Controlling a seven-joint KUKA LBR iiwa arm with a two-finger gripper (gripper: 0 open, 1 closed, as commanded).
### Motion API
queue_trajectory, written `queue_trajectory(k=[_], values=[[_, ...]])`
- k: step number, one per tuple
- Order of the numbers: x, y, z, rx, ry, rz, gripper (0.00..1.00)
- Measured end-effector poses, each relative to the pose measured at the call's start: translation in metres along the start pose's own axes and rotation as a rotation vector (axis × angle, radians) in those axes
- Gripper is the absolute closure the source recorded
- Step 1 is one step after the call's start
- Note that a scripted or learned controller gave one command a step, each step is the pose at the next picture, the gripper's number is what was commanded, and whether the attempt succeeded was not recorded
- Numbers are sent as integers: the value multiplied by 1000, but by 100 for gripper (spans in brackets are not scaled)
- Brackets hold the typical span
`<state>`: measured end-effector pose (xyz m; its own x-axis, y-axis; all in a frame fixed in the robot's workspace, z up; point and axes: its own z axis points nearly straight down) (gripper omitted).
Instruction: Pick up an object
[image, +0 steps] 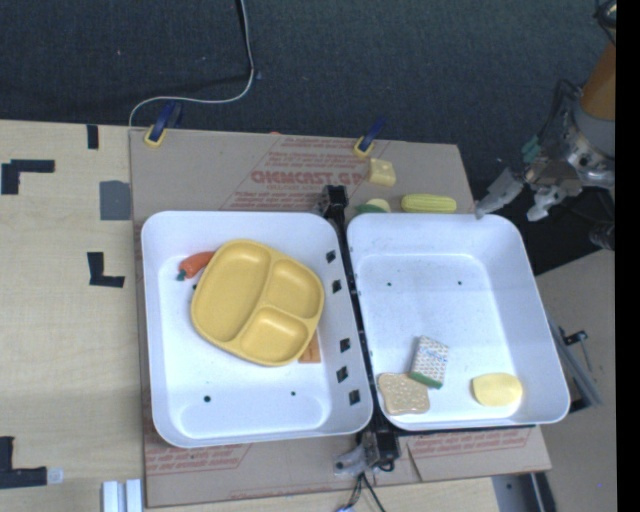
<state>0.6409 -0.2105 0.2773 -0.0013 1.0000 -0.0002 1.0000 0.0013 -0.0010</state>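
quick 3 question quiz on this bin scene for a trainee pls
1. True or false: the yellow divided plate lies in the right bin.
2. Which sits nearest the right bin's front right corner? A) toast slice B) patterned sponge C) yellow oval piece
3. Fill in: the gripper hangs over the right bin's ____ right corner.

Key: 1 false, it lies in the left bin. 2 C. 3 back.
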Motion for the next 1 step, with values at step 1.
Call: queue_trajectory(k=[1], values=[[32, -6, 125, 12, 4, -1, 0]])
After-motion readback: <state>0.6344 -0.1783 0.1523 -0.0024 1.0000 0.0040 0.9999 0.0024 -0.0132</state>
